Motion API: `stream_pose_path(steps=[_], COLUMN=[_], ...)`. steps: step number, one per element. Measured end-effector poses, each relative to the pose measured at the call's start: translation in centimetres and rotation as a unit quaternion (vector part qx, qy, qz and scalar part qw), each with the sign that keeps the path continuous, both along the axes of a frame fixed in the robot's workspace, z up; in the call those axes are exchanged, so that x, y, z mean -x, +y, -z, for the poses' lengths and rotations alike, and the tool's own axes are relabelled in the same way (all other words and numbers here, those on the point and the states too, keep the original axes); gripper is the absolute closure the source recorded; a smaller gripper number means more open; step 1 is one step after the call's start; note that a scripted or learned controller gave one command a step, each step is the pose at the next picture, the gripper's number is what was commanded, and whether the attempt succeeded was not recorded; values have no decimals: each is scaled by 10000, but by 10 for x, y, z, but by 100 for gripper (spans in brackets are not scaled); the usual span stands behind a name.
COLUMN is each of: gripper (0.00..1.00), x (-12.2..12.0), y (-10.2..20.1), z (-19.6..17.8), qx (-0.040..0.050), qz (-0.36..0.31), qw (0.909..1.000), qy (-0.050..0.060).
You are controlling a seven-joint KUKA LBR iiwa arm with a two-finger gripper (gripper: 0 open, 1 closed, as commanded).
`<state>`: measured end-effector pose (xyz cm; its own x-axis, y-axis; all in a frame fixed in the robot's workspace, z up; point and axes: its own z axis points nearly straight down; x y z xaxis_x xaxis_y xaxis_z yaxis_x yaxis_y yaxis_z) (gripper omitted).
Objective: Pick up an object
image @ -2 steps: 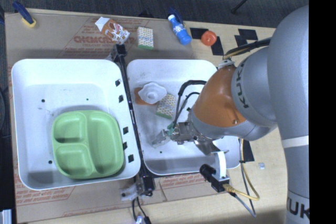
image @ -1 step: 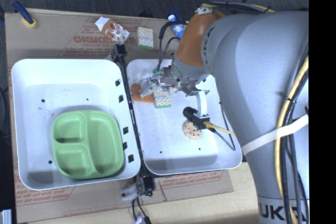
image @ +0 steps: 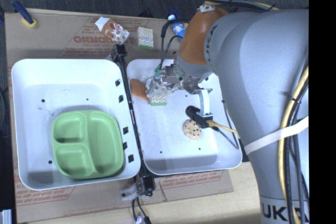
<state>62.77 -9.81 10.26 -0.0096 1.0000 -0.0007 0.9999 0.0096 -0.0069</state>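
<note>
My gripper is low over the back left part of the right bin. A small pale block with green speckles lies directly under it, touching or almost touching the gripper's tip. An orange carrot-like piece lies just left of that block, against the bin's left wall. A round chocolate-chip cookie rests on the bin floor, nearer the front and to the right of the gripper.
The left bin holds a green divided plate at its front. Behind the bins, on the cardboard, lie a snack packet, a small pale square packet and a blue clip. The grey arm covers the right side.
</note>
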Motion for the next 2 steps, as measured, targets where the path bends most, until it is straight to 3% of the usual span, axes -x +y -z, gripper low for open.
stream_pose_path(steps=[1, 2], gripper=[100, 100], x=[16, 16], y=[97, 95], z=[-90, -99], qx=[-16, -9], qz=[10, -14], qw=[10000, 10000], qy=[-38, -21])
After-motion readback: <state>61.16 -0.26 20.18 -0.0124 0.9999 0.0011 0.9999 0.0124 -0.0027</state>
